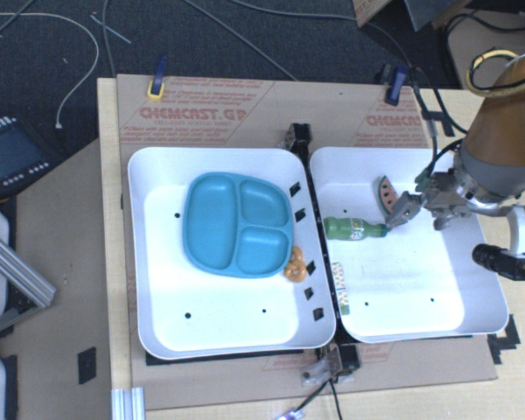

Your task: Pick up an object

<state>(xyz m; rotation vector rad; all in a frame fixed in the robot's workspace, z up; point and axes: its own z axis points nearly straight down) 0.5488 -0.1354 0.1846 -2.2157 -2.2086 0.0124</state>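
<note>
**Gripper position over the right bin**

From my remote station I see the gripper (424, 206) over the upper middle of the right bin (472, 318), with the arm (506, 138) entering from the right. Its two fingers are spread apart, one dark tip pointing toward the left and one toward the lower right, with nothing between them.

The green bottle (353, 229) lies on its side on the bin floor, just beside the left fingertip at its cap end; I cannot tell whether they touch. A dark wedge-shaped object (386, 196) lies just above the bottle, close to the gripper's left side.

A small labelled strip (339, 287) lies against the right bin's left wall, below the bottle.

In the left bin (157, 322), well apart from the gripper, a blue divided plate (236, 224) rests flat. A small orange-brown item (295, 266) touches its lower right edge.

Both bins sit on the cardboard-covered worktop (114, 234).
</note>
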